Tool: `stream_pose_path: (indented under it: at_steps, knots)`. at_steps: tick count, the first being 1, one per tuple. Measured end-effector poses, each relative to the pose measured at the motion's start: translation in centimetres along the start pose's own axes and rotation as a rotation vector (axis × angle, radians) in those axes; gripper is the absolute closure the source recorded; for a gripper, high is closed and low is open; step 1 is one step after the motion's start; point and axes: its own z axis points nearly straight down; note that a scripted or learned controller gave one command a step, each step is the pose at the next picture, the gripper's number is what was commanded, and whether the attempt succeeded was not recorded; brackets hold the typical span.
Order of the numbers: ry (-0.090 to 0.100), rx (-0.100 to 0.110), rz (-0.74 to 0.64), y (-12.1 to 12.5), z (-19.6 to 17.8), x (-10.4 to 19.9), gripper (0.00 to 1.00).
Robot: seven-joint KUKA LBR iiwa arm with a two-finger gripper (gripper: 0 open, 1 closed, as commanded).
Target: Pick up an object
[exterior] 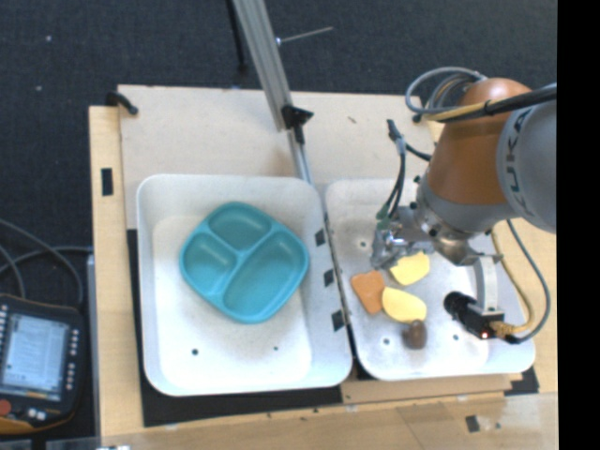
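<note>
In the right bin point(370, 354) lie an orange piece point(369, 291), two yellow pieces point(410, 270) point(402, 304) and a small brown lump point(413, 334). My gripper point(392, 243) hangs low over the bin, just above and left of the upper yellow piece and above the orange one. The arm's orange band and grey wrist cover the bin's back right part. Nothing shows between the fingers.
The left bin point(169, 354) holds a teal divided plate point(246, 261). A slanted metal pole point(272, 64) rises from the bench behind the bins. A black connector with a red light point(469, 315) and cables hang by the right bin's right side. A tablet point(33, 354) sits far left.
</note>
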Motion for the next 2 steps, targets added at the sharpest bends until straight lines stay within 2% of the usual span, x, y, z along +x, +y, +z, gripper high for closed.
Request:
stream_pose_path:
  at_steps: [1, 2]
  knots:
    - [0.001, 0.001, -0.004, 0.7, 0.8, 5.1, 1.00]
    - [0.002, 0.001, -0.005, 0.2, 0.2, 11.0, 1.00]
